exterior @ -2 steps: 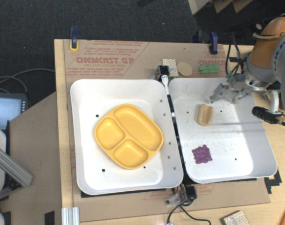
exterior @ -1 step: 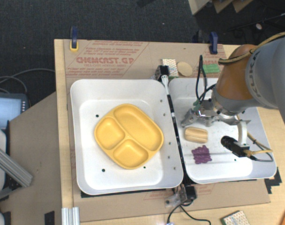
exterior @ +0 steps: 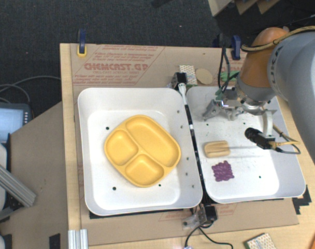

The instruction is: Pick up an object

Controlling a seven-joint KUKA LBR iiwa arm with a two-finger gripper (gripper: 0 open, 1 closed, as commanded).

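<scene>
Bench (exterior: 121,66) is bearing two white bins | hand (exterior: 226,107) is being held over right bin (exterior: 287,183), finger state indiscernible | wooden block (exterior: 216,149) is lying just below, long axis crosswise.

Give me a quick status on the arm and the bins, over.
Gripper over right bin's far end, holding nothing visible. Tan block and purple grapes lie loose below it. Yellow divided tray sits in left bin.

Fixed overhead camera, slanted down, both bins (exterior: 90,154)
</scene>
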